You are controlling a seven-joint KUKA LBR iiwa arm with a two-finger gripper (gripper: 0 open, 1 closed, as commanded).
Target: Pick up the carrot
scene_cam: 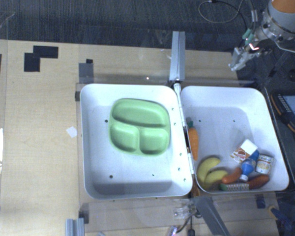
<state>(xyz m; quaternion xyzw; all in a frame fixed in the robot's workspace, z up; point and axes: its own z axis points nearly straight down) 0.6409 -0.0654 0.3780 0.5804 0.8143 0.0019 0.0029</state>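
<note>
The carrot (192, 140) lies tight against the left wall of the right bin (221, 102), mid-frame. The pincer (242, 58) hangs upper right, off the counter; I cannot tell its state. Risk: a finger could strike that wall and slip off the carrot.

Pale wooden bench (34, 146) bearing two bins.
Two shallow white plastic bins (88, 146) (265, 112) sit side by side, touching.
</note>
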